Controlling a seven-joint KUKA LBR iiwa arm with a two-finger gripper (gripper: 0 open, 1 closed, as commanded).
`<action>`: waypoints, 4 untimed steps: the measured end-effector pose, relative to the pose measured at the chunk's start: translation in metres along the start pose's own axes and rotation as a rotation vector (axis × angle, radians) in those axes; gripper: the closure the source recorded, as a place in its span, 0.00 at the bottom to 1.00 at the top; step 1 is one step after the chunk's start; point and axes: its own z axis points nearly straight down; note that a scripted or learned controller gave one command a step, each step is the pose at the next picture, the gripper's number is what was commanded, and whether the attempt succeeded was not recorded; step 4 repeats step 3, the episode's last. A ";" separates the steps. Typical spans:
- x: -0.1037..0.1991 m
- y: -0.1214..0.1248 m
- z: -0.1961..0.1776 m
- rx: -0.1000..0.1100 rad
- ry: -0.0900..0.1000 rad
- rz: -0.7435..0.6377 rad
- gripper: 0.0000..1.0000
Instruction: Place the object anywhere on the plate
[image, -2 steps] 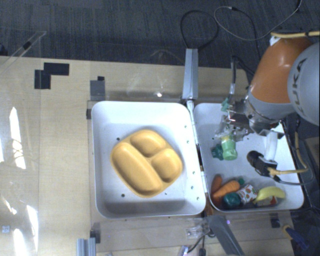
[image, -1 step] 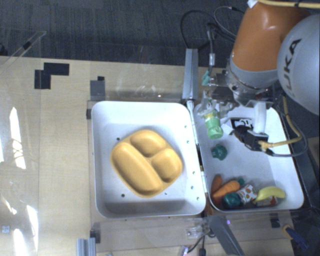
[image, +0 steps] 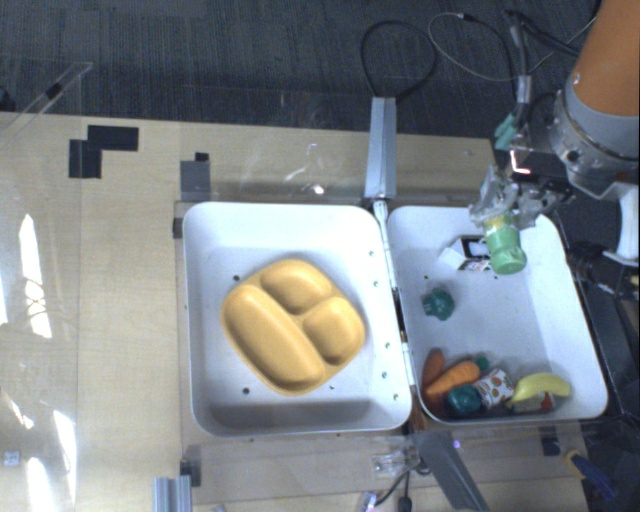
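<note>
Gripper (image: 503, 215) hangs over the right bin's (image: 560, 330) far end, fingers closed on a small green bottle (image: 505, 248) dangling below them. Bottle looks light, rigid plastic, likely slick; neck grip suits. Yellow plate (image: 292, 325) sits well off, leftward.

The arm (image: 600, 90) enters at the upper right as a broad orange band (image: 612, 45) over a rounded grey wrist housing (image: 590, 140). Black cables (image: 470, 40) loop across the dark floor and run to the wrist, passing a small teal fitting (image: 507, 128). A small red light glows on the dark block beneath it. The gripper (image: 500, 215) is pale translucent plastic, its shape blurred.
</note>
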 end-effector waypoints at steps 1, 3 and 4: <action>0.057 -0.035 0.203 0.006 -0.001 0.106 1.00; 0.099 0.001 0.153 0.004 0.001 0.011 0.00; 0.099 0.001 0.153 0.004 0.001 0.011 0.00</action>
